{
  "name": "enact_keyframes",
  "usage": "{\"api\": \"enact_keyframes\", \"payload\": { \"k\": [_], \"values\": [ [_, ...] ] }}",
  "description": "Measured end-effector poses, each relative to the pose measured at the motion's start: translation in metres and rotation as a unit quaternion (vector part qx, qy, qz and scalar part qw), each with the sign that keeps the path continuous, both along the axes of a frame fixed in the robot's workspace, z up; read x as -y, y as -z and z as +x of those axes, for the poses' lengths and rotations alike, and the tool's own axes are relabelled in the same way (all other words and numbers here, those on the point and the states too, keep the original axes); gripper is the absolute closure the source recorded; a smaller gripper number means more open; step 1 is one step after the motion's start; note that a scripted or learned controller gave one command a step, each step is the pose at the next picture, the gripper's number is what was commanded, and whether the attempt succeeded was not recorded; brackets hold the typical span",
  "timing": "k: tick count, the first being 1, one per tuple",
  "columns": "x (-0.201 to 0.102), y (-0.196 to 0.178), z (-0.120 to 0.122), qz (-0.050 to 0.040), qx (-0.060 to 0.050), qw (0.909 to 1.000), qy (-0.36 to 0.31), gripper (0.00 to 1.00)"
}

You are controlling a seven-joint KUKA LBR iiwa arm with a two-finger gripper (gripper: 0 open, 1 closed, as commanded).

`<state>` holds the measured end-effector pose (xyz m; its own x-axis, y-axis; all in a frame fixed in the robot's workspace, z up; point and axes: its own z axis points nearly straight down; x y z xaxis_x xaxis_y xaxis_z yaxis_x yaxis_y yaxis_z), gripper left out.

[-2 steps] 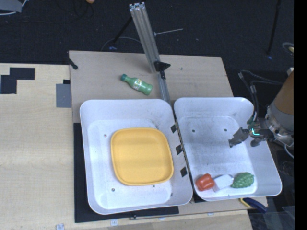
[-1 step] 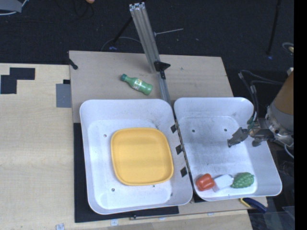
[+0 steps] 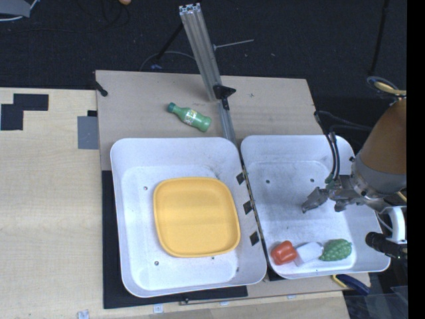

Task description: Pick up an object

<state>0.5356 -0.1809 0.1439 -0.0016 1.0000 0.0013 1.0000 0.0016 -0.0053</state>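
Camera view: approach step, nothing picked up yet

Camera view, and straight to the right bin [image 3: 285, 165]. Reaching in from the right with the arm [image 3: 388, 145], orange band bulking at the edge, wrist bent down and inward. Pincer [image 3: 325, 203] hanging over the bin's middle floor, pointed toward the left, well short of any object. Open or closed? Cannot tell from this slant; dark metal against shadow. No object seen in its grip, so judged as the approach step, with the pick itself not yet done.

Candidates lined up along the near wall of that same bin: red piece [image 3: 284, 252] on the left, white piece [image 3: 308, 252] just beside it in the middle, green piece [image 3: 335, 250] touching or nearly touching the white one on the right. All three nearer the camera than the pincer, and apart from it.

Next move, as a judgement: shift toward the near wall, settle above one piece, descend, close. Green piece looks like the shortest trip. Tight row, though, so likely to nudge a neighbour or scrape the bin wall on the way down.

Elsewhere, for the record: yellow plate [image 3: 196, 216] lying flat in the left bin [image 3: 133, 178], and a green bottle [image 3: 189, 116] on its side on the bench [image 3: 279, 105] behind the bins, both far from the action.
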Motion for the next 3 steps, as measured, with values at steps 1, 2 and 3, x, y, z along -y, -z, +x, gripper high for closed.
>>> {"api": "enact_keyframes", "payload": {
  "k": [1,2,3],
  "values": [
    [-0.001,0.052,0.000,-0.0004,0.001,1.0000,0.000,0.00],
    [0.001,0.040,0.000,-0.0007,0.003,1.0000,0.002,1.00],
    [0.003,-0.016,-0.008,-0.0012,0.005,1.0000,0.001,1.00]
  ]
}}
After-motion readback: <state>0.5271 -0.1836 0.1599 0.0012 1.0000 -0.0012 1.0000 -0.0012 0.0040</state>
